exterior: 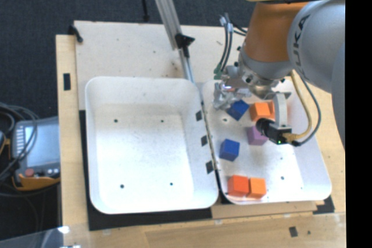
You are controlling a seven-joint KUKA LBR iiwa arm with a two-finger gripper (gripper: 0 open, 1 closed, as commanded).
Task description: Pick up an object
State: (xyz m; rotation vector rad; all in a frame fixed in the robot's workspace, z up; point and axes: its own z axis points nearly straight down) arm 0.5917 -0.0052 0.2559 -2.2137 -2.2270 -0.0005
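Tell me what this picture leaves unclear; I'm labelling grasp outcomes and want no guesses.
- Hand: small and blurred under the wrist in the camera view, so a grasp cannot be judged.
- Upper blue block: beside the hand; whether they touch is unclear.
- Purple block: partly covered by the black cable fitting.
- Right bin: its far end is covered by the arm.

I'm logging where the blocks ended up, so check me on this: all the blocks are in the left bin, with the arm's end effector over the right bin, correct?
Not quite. The camera view shows the blocks, such as a blue block and an orange block, lying in the right bin, not the left bin. The end effector is over the right bin, as you said.
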